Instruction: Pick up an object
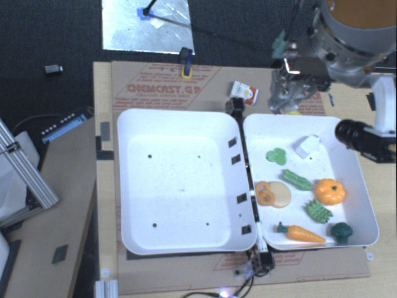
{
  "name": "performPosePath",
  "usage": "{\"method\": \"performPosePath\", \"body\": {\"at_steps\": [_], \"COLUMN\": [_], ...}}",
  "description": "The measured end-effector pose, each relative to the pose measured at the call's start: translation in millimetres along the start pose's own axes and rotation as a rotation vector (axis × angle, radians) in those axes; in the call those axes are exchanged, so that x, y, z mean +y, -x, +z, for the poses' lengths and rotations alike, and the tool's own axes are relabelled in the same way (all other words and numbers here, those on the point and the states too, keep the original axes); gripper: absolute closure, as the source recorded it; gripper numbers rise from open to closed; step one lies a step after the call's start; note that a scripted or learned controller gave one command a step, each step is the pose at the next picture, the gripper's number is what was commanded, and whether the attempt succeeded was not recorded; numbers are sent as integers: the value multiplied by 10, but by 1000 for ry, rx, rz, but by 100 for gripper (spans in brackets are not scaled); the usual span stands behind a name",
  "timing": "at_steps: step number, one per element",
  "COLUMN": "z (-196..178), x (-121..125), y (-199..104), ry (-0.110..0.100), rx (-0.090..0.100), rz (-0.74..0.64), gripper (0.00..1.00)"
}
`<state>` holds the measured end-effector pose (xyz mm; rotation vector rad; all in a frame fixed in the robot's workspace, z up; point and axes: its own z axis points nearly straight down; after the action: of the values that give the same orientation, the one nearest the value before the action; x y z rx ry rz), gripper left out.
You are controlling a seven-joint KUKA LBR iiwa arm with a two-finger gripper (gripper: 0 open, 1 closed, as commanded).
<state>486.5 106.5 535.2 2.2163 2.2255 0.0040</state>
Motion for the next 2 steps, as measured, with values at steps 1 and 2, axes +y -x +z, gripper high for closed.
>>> {"method": "performPosePath", "body": {"at_steps": [1,2], "z": [12,128], "x": [807,65], "y": [402,178], "ry": [2,-3], "rx": [-3,0], "rz": [7,-2], "gripper": [100,100]}}
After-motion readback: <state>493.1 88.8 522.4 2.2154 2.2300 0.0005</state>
